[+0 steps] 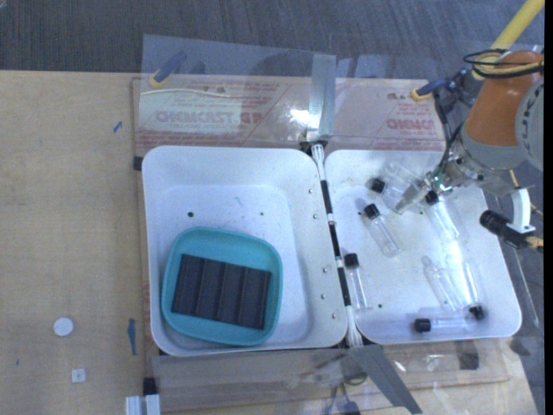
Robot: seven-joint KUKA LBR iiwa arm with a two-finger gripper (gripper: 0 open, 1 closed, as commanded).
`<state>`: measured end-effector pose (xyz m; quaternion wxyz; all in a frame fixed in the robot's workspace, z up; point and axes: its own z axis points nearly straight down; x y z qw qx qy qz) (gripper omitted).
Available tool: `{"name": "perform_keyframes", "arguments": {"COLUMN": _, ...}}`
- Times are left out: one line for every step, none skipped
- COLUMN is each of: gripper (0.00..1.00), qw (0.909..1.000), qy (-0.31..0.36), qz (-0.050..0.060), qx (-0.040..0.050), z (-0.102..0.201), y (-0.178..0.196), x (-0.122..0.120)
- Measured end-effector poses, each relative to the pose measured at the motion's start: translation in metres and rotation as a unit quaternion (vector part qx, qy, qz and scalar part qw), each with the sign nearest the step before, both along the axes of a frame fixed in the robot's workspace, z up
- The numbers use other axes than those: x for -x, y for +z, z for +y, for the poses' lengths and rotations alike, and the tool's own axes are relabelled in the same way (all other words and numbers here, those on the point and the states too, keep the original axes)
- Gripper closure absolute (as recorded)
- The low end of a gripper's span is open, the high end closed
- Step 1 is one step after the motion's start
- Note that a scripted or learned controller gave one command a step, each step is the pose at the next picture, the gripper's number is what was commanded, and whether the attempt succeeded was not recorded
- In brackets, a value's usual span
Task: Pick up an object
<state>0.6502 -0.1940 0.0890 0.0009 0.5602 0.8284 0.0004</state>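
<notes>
Vials: clear tubes with black caps, scattered over the right bin (510, 305); they nearly vanish against the white floor, the caps showing best.
Upper vials: one (390, 180) near the bin's top, another (380, 229) just below it, lying slanted.
Wall vial: one (355, 282) lies along the divider between the bins.
Lower vials: one (442, 323) lies flat by the near rim; two more (455, 285) sit just above it.
Gripper: (423, 193) low over the upper part of the right bin, just beside the upper vials.
Jaws: cannot tell whether spread or closed; a clear shape at the tip is too blurred to identify.
Left bin: (164, 175) holds a teal tray (223, 285) with a dark ribbed block (219, 291) in it.
</notes>
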Motion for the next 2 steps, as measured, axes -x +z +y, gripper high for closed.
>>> {"name": "perform_keyframes", "arguments": {"gripper": 0.00, "qw": 1.0000, "qy": -0.004, "qz": -0.001, "qx": 0.0006, "z": 0.002, "y": -0.003, "x": -0.005}}
{"name": "perform_keyframes", "arguments": {"gripper": 0.00, "qw": 0.9999, "qy": 0.010, "qz": -0.001, "qx": -0.0002, "z": 0.039, "y": -0.002, "x": 0.002}}
